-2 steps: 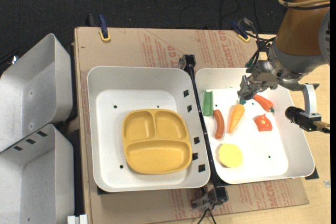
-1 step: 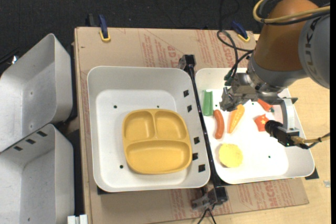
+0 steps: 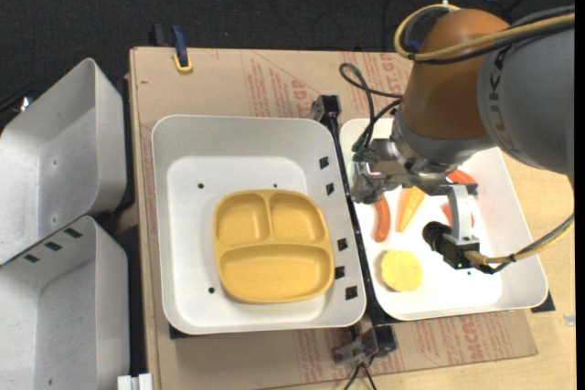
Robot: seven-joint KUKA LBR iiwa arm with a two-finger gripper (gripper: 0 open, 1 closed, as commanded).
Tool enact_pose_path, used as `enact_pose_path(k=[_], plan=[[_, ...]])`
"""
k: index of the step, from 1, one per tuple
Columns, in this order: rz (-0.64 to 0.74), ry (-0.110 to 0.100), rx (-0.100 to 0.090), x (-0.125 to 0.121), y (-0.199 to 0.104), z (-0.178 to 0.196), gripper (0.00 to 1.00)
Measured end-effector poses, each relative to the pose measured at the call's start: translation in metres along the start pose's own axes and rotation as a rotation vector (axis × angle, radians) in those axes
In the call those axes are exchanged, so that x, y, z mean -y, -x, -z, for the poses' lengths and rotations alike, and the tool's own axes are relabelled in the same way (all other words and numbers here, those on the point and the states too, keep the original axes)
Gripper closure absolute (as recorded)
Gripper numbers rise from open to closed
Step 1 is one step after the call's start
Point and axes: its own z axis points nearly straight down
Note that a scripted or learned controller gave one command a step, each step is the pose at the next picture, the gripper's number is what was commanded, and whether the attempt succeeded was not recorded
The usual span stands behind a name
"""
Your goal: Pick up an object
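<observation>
Nearest the camera, in front of the gripper (image 3: 395,181) and a little apart from it, a yellow disc (image 3: 401,270) was seen lying flat on the floor of the right bin (image 3: 501,277), touched by nothing. To the gripper's left side in the view, across the two rims that meet between the bins, a yellow divided plate (image 3: 272,247) was laid in the middle of the left bin (image 3: 183,196), with its one long compartment nearer the camera and its two small ones behind.

Just in front of the gripper, a red sausage-shaped piece (image 3: 382,217) was found lying lengthwise close to the right bin's inner wall. Beside it an orange carrot-shaped piece (image 3: 411,205) was set at a slant, its upper end running in under the gripper. Whether that piece was being gripped, and whether the gripper was open or closed, could not be told, since the wrist hid that part from above. A small red piece (image 3: 463,179) was partly seen on the gripper's other side, its shape unclear.

Above and behind the gripper, the arm (image 3: 512,78) was carried in from the right, its orange band bulking over the bin's far edge. Farther back, a blue and yellow clamp (image 3: 183,56) was fixed at the far corner of the bench (image 3: 265,78).
</observation>
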Motion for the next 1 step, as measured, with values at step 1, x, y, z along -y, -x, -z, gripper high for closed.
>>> enact_pose_path(k=[1], plan=[[0.001, 0.0, 0.0, 0.0204, -0.0603, 0.0017, 1.0]])
